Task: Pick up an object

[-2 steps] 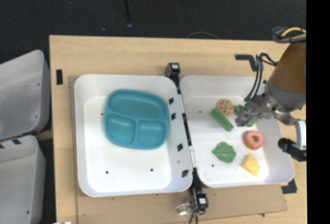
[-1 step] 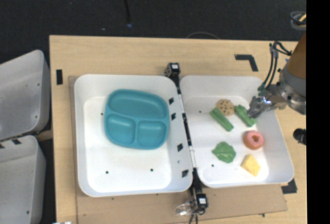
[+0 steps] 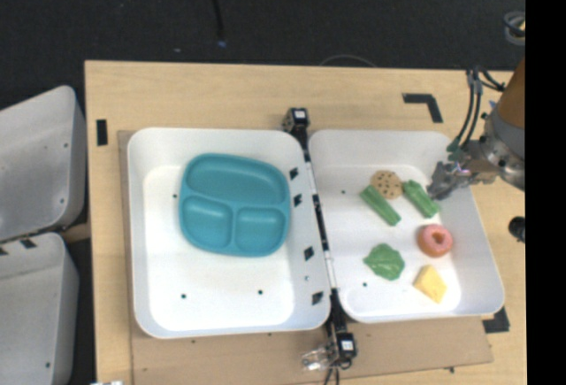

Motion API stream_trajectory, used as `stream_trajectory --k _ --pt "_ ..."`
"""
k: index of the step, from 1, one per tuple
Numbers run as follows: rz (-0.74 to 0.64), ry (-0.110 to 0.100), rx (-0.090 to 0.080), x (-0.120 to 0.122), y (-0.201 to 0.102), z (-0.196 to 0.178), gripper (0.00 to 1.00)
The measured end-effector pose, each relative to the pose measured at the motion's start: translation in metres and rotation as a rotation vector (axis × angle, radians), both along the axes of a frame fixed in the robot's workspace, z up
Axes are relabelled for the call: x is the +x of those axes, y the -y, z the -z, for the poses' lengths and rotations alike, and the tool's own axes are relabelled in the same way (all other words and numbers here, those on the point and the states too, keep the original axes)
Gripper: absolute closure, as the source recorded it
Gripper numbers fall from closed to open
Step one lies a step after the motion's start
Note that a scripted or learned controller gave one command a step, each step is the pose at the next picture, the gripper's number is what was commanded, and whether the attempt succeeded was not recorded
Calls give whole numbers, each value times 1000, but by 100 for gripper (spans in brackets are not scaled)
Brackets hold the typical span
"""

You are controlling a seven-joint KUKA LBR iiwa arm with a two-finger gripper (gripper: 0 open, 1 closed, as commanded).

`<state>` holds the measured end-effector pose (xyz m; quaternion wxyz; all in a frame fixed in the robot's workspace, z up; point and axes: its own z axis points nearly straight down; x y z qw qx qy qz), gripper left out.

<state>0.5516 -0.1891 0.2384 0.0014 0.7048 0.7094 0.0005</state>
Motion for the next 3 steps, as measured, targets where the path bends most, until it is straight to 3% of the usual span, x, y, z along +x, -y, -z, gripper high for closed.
stream_trajectory --k 3 --pt "-1 1 2 55 -159 -5 100"
